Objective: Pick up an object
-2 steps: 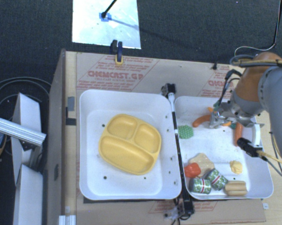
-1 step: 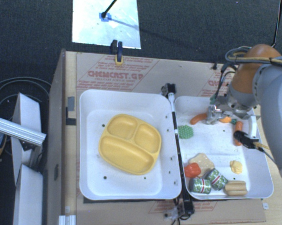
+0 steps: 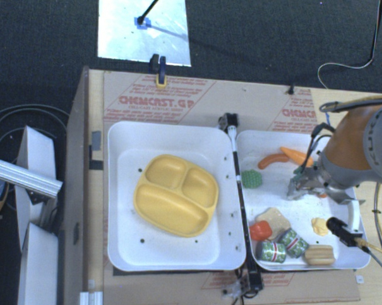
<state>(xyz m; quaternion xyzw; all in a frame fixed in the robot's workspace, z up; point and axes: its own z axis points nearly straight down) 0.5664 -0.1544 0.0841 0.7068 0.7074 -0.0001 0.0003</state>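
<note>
My gripper (image 3: 298, 187) reaches down into the right bin (image 3: 255, 140), over the bare floor in its middle. An orange carrot (image 3: 294, 154) and an orange sausage (image 3: 272, 160) lie just behind it. A green bumpy ball (image 3: 252, 179) lies to its left. Toward the front are a tan bread slice (image 3: 273, 219), a red tomato (image 3: 260, 231), two green cans (image 3: 272, 251) (image 3: 294, 243), a small brown loaf (image 3: 319, 255) and a yellow piece (image 3: 318, 226). I see nothing held by the gripper.
The left bin (image 3: 121, 240) holds a yellow divided plate (image 3: 176, 194). A black rail with a clamp (image 3: 229, 123) runs between the bins. The arm (image 3: 359, 146) comes in over the right bin's right edge.
</note>
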